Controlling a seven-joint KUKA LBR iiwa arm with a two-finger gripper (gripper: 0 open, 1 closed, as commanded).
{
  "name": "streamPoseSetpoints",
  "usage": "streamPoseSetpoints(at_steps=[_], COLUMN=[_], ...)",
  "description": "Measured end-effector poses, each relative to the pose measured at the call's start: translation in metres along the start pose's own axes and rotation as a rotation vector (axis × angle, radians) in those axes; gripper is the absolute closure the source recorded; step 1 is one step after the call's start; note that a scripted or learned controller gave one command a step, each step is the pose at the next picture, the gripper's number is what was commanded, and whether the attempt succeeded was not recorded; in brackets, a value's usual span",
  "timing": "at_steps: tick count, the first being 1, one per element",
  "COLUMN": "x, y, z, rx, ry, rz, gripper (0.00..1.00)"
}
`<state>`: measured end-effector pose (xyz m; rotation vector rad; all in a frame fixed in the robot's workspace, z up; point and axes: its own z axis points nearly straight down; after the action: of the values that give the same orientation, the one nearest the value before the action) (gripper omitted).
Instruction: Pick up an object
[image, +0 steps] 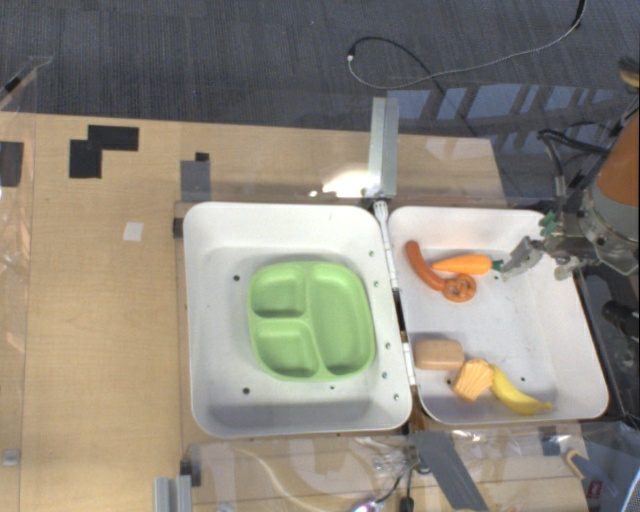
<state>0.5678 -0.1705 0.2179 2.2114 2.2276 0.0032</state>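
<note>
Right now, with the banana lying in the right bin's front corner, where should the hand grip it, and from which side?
Grip the banana mid-body, across its narrow width, coming from straight above. It lies flat near the bin's front-right wall, so a side approach looks blocked there. Its left end touches or nearly touches the yellow block, so stay toward the middle or right half. The hand sits farther back in the bin.

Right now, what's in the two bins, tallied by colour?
Green: 1, divided plate
Orange: 3, carrot, sausage, slice
Tan: 1, bread roll
Yellow: 2, banana, corn piece
Total: 7
</note>
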Motion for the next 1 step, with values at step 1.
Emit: streamPoseSetpoints(at_steps=[1], x=[0.0204], y=[0.0578], z=[0.1127], rx=[0.000], ry=[0.000], rz=[-0.078], gripper=[0.00])
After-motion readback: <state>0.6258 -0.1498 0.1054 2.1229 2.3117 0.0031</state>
